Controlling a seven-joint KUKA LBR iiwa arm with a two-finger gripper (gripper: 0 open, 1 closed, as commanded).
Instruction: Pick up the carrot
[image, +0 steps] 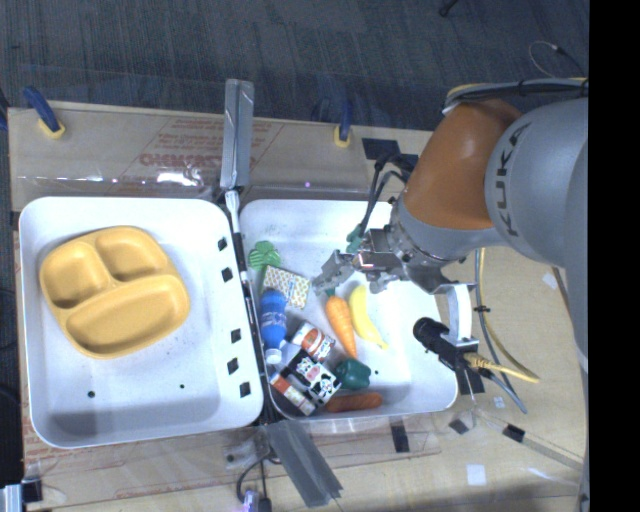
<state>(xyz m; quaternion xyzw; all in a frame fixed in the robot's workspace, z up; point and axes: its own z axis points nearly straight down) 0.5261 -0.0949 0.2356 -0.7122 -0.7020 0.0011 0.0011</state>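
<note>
The orange carrot (341, 323) lies in the right bin (300, 215), tip pointing toward the front, with a yellow banana (364, 317) right beside it. My gripper (356, 276) hangs just above the carrot's thick end. Its fingers are spread open, one finger (331, 269) reaching left and the other to the right. Nothing sits between them. The grey arm with its orange band (455, 175) comes in from the right and hides the bin's back right corner.
Left of the carrot lie a green toy (264, 255), a checkered packet (287, 287), a blue bottle (272, 313) and a small can (314, 343). In front are a black-and-white box (308, 381), a dark green piece (352, 374) and a red piece (352, 402). A yellow divided plate (113, 290) rests in the left bin (120, 420).
</note>
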